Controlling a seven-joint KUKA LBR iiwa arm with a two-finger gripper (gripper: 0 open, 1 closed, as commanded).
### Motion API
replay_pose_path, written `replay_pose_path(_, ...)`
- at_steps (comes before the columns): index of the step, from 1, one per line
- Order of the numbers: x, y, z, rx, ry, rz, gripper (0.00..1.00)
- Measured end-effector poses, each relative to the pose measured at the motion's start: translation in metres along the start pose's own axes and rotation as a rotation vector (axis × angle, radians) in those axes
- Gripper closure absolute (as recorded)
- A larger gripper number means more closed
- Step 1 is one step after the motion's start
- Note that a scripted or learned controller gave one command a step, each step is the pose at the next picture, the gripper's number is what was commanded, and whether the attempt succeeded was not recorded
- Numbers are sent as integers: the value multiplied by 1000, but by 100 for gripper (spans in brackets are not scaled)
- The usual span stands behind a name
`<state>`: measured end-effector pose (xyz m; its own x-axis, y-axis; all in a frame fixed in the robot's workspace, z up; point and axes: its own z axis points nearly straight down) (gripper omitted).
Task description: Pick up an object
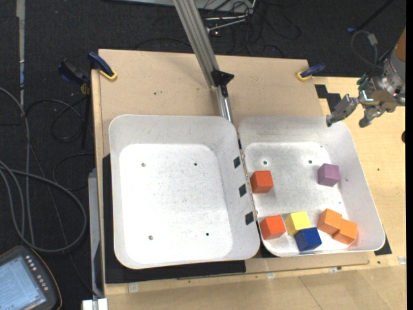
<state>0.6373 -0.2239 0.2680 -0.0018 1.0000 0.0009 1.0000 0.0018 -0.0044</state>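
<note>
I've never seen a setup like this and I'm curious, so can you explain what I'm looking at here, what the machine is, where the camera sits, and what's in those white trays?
One camera, fixed above a wooden bench, looks down at a slant. The bench carries two shallow white bins side by side. At the right edge you see the end of a robot arm with its two-finger gripper, hovering above the bench beyond the right bin; it holds nothing. That bin contains small blocks: a purple block, an orange one near the divider, and a cluster along the near rim with a yellow block, a blue block and more orange ones. The left bin has only a speckled floor.
</note>
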Motion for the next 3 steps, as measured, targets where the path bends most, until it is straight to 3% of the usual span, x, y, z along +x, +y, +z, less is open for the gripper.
replay_pose_path(1,0,1,-3,-4,-2,-2,0)
replay_pose_path(3,5,-1,104,2,0,1,0)
